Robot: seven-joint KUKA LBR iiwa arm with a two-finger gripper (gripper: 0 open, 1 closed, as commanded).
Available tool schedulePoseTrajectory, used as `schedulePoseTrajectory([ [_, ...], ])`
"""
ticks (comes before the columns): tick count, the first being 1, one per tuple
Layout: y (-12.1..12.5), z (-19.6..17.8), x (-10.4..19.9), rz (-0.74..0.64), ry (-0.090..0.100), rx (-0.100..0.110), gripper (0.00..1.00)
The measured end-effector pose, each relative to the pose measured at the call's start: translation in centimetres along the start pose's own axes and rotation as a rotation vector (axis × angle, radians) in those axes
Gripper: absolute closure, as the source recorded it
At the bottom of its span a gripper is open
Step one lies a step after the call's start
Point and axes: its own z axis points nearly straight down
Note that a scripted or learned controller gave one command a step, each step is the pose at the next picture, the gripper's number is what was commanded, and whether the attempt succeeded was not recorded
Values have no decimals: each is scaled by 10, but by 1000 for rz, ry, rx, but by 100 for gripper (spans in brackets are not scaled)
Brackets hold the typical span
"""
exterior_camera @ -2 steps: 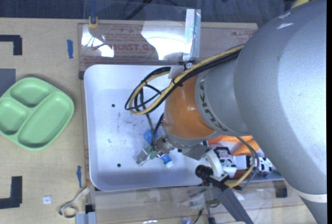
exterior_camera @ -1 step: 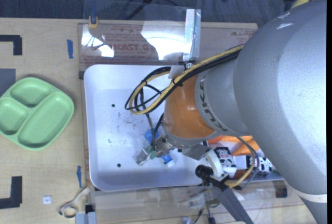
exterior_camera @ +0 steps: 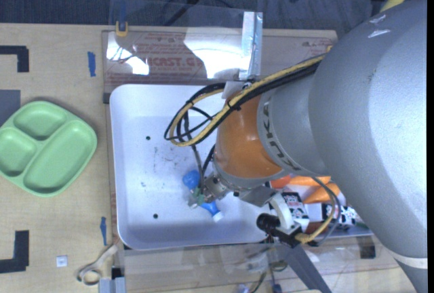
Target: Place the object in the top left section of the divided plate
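Down in the white bin (exterior_camera: 135, 149), the arm (exterior_camera: 325, 115) hides the hand; a blue object (exterior_camera: 192, 180) lies beside it, the green plate (exterior_camera: 46, 147) well apart.

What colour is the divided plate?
Light green; the divided plate shows clearly at the camera view's left.

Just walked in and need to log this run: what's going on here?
A grey arm reaches from the right into a white bin, its tool down at a small blue object near the bin's front. Whether it grips it can't be told. The green divided plate sits on the bench to the left.
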Motion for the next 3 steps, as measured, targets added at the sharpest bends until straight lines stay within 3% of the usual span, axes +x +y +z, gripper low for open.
schedulePoseTrajectory([
  [1,32,-3,65,-148,3,14,100],
  [2,32,-3,65,-148,3,14,0],
  [3,33,-13,65,-147,3,13,100],
])
